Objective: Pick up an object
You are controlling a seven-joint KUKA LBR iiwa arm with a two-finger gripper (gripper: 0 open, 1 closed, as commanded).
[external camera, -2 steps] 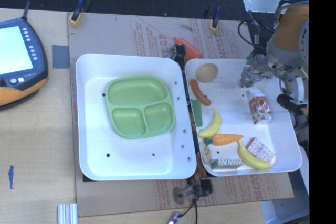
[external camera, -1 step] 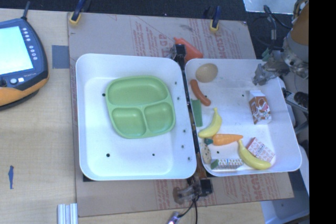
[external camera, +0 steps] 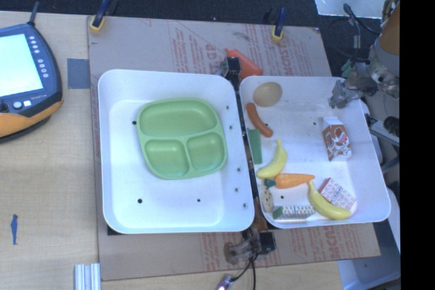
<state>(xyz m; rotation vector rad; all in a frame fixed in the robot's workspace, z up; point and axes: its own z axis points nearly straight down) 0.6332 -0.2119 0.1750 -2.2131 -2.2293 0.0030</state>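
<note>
Brown carton [external camera: 336,140] near right bin's [external camera: 360,214] far edge, claw [external camera: 342,93] above rim, grip unclear

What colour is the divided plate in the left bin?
Light green: the divided plate shows best in the camera view, lying in the white left bin.

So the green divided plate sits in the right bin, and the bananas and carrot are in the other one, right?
Not quite. The camera view shows the green divided plate in the left bin. The bananas and carrot are in the other one, the right bin.
</note>
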